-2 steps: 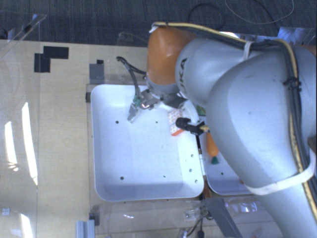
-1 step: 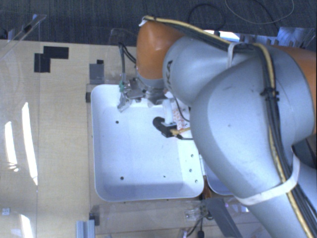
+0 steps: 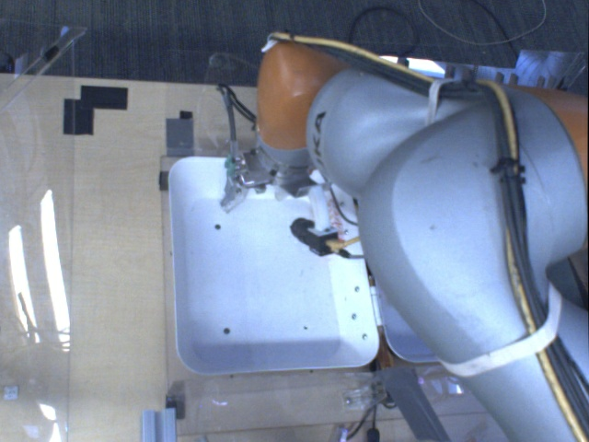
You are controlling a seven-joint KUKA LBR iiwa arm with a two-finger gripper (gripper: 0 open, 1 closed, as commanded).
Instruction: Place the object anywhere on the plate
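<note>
My gripper (image 3: 234,180) hangs low over the far left corner of the left white bin (image 3: 248,293), close to its back wall. The grey arm with its orange band reaches in from the right and covers the bin's far right part. Nothing shows between or under the gripper's metal tips at this size. The bin floor I can see is bare white with a few small dark holes. Most of the right bin (image 3: 405,339) is hidden beneath the arm's bulk.
A grey block (image 3: 179,134) stands on the wooden bench just behind the left bin's corner. Black L-shaped marks (image 3: 92,107) lie further left. A transparent panel (image 3: 37,247) with glare covers the bench's left side. Clamps (image 3: 368,396) sit at the bins' front edge.
</note>
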